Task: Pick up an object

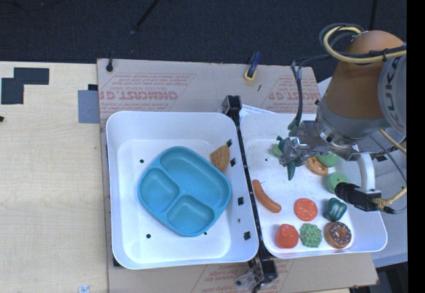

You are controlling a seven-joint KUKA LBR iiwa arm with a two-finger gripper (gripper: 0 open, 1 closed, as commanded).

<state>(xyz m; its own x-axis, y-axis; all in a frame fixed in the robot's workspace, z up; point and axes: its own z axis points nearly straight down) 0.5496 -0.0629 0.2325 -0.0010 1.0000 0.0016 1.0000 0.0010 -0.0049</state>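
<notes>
Gripper (290, 164) hung low in the right bin (378, 235) near its back-left wall; finger state unclear. Toy hot dog (266, 196) lay just in front, bare floor around it.

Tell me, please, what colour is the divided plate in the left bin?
Light blue divided plate, shown in the camera view.

lab | robot arm (362, 86) | bins (126, 152) on cardboard-topped bench (166, 89)

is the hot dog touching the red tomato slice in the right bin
Apart. The camera view shows bare white bin floor between the hot dog and the tomato slice, with the slice lying off the hot dog's lower right end.
</notes>
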